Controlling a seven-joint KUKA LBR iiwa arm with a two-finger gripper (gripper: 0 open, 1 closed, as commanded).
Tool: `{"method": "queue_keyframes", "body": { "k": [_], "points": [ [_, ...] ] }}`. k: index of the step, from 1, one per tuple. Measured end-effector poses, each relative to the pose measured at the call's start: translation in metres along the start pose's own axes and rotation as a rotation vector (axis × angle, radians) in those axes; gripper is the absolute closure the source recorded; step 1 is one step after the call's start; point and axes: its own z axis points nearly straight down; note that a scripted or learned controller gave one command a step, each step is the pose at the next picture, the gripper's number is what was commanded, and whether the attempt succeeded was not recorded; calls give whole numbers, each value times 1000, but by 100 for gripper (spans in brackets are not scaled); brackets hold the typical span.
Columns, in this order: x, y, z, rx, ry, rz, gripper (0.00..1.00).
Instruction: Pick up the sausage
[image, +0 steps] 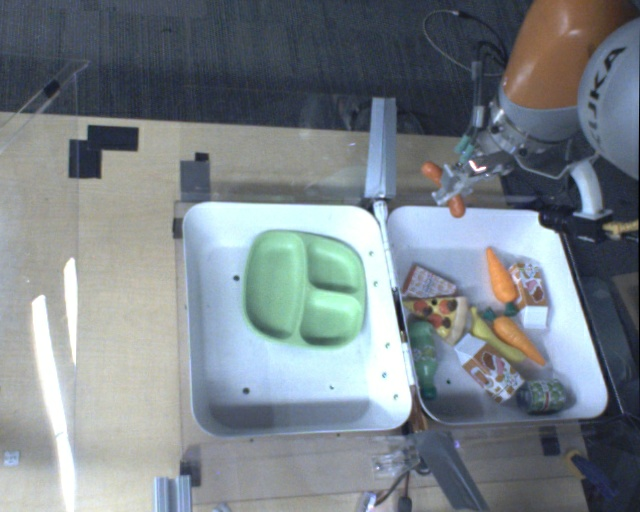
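Wooden bench (100, 330) bears two white bins (200, 330).

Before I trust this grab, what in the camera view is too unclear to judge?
- Gripper: small and blurred; the orange piece at its tip may be the sausage, unconfirmed.
- Right bin: overlapping toys hide one another.
- Arm: cut off by the top edge.

The arm (560, 60) (orange band uppermost) reaches in from the right, its end effector (452, 188) pointing down-left.
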Motion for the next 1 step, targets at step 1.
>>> {"method": "queue_keyframes", "body": {
  "k": [1],
  "points": [
    [-18, -4, 84, 4, 1, -44, 100]
  ]
}}
